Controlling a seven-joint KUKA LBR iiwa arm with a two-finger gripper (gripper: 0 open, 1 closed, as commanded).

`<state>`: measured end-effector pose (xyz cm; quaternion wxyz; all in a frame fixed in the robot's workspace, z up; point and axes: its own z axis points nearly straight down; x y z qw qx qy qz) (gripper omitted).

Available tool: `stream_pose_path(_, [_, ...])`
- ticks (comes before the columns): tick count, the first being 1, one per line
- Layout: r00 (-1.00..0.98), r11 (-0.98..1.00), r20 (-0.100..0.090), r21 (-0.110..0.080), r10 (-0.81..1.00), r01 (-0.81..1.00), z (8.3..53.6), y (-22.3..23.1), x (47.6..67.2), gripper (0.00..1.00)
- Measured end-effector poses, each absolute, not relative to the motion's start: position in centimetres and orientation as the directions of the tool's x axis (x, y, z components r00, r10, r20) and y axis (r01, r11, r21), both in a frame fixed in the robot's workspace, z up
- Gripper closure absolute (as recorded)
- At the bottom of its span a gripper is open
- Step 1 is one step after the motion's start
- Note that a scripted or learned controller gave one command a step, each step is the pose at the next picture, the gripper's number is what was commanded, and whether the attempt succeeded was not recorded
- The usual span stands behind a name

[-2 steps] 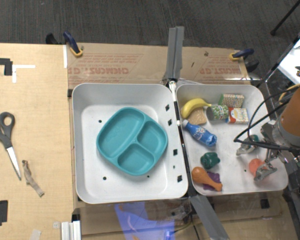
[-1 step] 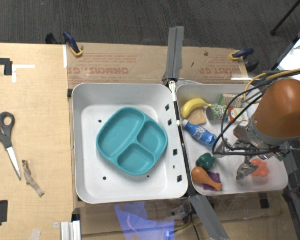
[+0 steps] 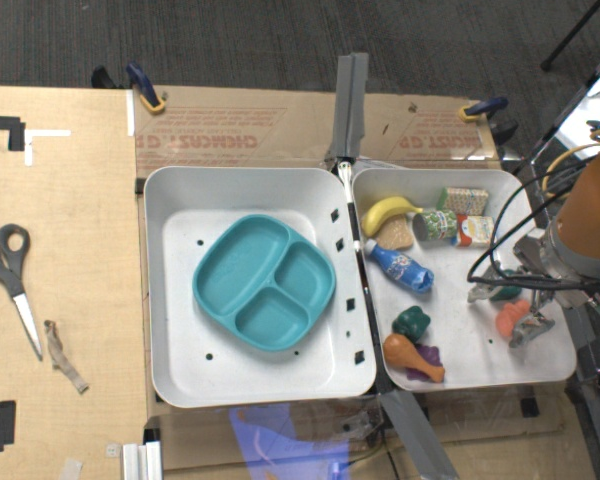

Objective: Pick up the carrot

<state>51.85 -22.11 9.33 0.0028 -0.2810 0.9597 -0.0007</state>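
The carrot [image 3: 511, 317], a short orange-red piece, lies low at the right end of the right bin [image 3: 480, 373]. My gripper [image 3: 514, 312] reaches in from the right and sits right over it. One dark finger [image 3: 494, 290] is on the carrot's far side and a grey finger [image 3: 531, 330] on its near side, both pressed against it. The carrot is between the fingers, close to the bin floor. The arm's orange band [image 3: 592, 213] is at the right edge.
The right bin also holds a banana [image 3: 391, 211], a can [image 3: 439, 225], a small box [image 3: 467, 201], a blue bottle [image 3: 400, 268], a green pepper [image 3: 412, 320] and an orange tapered toy on a purple one [image 3: 413, 357]. A teal divided plate [image 3: 265, 282] lies in the left bin. Scissors [image 3: 10, 268] are far left.
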Motion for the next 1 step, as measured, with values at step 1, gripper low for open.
stream_pose_path(1, [-0.843,0.843,-0.010,-0.005,-0.537,-0.537,10.38,-22.00,52.06,1.00])
